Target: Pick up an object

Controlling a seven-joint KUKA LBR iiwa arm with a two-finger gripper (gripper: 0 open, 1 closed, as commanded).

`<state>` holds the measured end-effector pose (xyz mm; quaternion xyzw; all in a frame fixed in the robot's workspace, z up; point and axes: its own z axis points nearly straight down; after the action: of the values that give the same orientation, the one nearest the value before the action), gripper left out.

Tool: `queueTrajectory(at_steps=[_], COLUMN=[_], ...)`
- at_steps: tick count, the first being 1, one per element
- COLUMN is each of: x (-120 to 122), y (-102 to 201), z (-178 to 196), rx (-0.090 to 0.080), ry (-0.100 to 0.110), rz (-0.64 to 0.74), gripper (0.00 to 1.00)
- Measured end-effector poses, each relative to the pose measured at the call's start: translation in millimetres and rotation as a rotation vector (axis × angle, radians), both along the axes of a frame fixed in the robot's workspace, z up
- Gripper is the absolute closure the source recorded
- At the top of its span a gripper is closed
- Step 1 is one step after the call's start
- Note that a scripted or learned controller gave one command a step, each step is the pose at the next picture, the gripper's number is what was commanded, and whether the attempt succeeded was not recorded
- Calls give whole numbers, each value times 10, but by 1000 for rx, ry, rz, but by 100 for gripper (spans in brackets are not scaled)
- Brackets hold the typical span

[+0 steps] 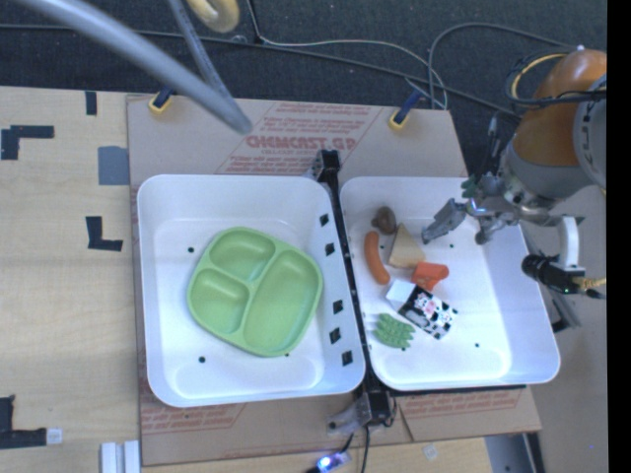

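Camera view: one green tray point(258, 290), six small objects point(406, 279).

In the left bin point(158, 264) lies a divided plate point(256, 289). In the right bin point(513, 353) small items cluster toward nine o'clock; the gripper point(463, 220) hangs near one o'clock, perhaps above them.

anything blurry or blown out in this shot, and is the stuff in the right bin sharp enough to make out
Camera view: the grey pole crossing the top left is soft and out of focus. The white bins are bright, with little surface detail. Items in the right bin read clearly: the sausage, the green piece, the cow-print carton. The claw is slightly soft.
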<state>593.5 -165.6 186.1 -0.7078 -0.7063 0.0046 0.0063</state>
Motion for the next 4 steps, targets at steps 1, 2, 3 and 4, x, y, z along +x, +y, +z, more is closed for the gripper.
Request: queueTrajectory(at_steps=[1, 2, 3, 4], x=[34, 53, 24, 52], y=[3, -54, -69, -66], z=[81, -379, -957, -958], rx=[-3, -4, -1, -1], ry=[-14, -9, -17, -19], rz=[4, 3, 2, 5], gripper=[0, 0, 0, 0])
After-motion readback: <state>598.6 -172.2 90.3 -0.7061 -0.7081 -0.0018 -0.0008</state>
